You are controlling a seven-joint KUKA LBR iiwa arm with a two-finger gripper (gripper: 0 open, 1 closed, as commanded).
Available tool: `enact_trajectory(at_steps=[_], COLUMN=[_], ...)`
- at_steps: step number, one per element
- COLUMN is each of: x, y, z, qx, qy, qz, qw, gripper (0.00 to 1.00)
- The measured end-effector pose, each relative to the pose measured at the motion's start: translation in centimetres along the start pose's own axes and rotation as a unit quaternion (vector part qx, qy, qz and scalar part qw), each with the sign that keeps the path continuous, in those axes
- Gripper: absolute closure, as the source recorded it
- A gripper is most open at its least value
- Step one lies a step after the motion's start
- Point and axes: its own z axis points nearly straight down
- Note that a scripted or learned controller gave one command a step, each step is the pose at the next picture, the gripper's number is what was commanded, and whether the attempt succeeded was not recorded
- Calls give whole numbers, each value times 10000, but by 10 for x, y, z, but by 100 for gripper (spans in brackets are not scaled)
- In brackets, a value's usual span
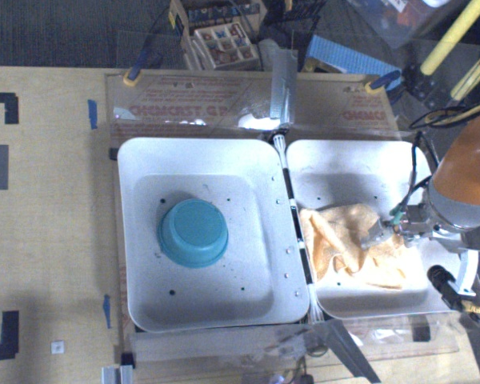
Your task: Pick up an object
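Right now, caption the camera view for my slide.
Gripper down on the tan cloth in the right bin; blue bowl in the left bin.

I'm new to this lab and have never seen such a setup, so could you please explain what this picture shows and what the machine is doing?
This is one picture from a fixed camera above a bench, looking down at a slant. The grey and orange shape at the right is a robot arm, which a program moves to pick things up. At its end is a two-finger gripper, lowered onto a crumpled tan cloth in the right bin. Whether it has actually gripped the cloth cannot be told from here. The left bin holds a blue bowl, lying upside down, apart from the gripper. Behind the bins lie cardboard and clutter.
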Motion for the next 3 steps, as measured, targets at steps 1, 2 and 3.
enact_trajectory(at_steps=[1, 2, 3], x=[25, 25, 62], y=[8, 9, 33], z=[24, 14, -110], qx=[-53, -78, -8], qy=[-17, -15, -6], qz=[-585, -570, -848], qw=[9983, 9983, 9964], gripper=[0, 100, 100])
